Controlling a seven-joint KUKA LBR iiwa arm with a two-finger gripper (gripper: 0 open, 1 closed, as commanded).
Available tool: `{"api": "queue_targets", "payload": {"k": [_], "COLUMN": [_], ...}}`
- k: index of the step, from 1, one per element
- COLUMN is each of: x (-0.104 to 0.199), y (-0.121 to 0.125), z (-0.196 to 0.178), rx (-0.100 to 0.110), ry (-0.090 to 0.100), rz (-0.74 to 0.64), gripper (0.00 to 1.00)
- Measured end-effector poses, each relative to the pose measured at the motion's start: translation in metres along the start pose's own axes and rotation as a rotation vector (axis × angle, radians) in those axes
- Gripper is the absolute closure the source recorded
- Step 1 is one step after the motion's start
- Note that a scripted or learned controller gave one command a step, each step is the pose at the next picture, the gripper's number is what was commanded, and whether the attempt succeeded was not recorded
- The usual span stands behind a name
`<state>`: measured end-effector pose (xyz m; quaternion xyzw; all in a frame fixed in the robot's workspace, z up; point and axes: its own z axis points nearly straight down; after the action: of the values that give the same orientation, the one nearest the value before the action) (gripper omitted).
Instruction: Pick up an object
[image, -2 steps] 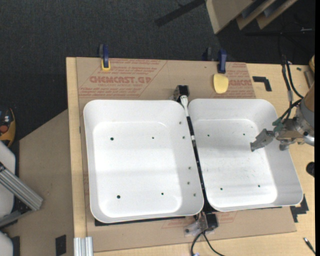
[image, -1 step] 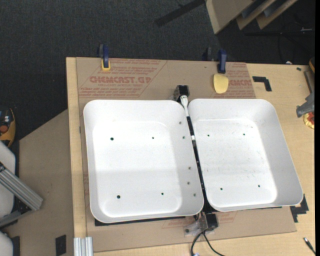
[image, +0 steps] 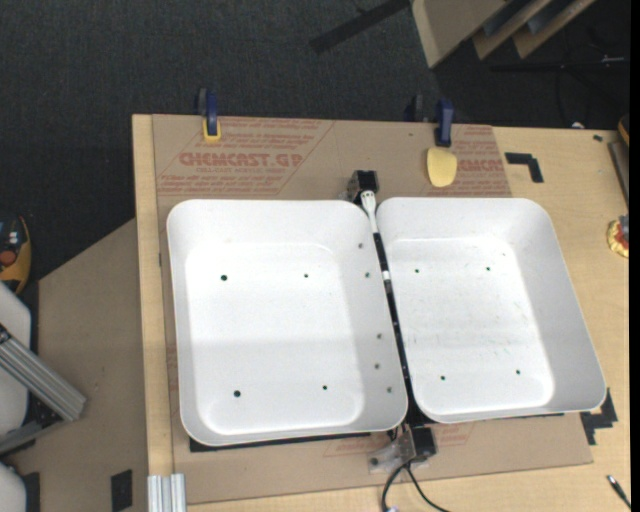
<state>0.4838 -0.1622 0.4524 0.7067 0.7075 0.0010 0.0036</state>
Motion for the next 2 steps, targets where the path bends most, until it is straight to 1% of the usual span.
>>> {"api": "queue_targets", "payload": {"k": [1,2], "x": [0.100,0.244], "y": [0.001,0.002], "z": [0.085,0.151], "rx": [0.016,0.016], "ry": [0.008,0.007], "rz": [-0.009,-0.014], "gripper": [1.00,1.00]}}
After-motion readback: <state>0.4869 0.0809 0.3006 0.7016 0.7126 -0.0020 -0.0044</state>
